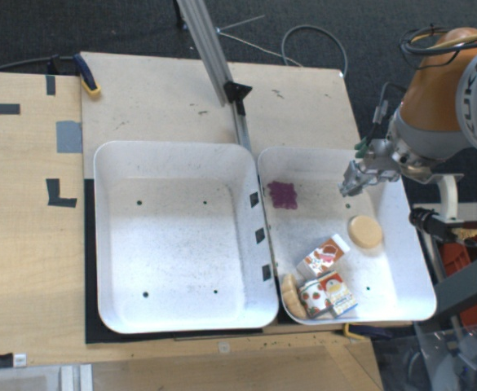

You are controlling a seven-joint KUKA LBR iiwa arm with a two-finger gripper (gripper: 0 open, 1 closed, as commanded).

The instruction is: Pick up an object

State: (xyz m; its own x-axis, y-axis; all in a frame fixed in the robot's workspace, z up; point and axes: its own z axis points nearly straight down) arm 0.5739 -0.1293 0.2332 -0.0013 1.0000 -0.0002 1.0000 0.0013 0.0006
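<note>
Camera view, looking down at a slant. Two shallow white bins are sitting side by side on the bench: the left bin point(173, 235) and the right bin point(401, 243). The arm point(438, 96), grey with an orange band, is reaching in from the right, and its gripper point(351, 187) is hanging over the upper right part of the right bin, near the bin's far rim. The fingers are pointing down and toward the left; whether they are spread or closed cannot be told at this size, and nothing is showing between them.

Objects are lying in the right bin. A purple piece point(283, 194) is resting near the bin's upper left, well apart from the gripper. A round tan disc point(366, 232) is lying just below the gripper, apart from it. Two small red-and-white cartons point(326, 275) are lying together toward the near rim, one above the other, and a tan round item point(292, 295) is touching the lower carton at the bin's near left corner.

A slanting metal pole point(209, 43) is crossing the bench above the bins.
</note>
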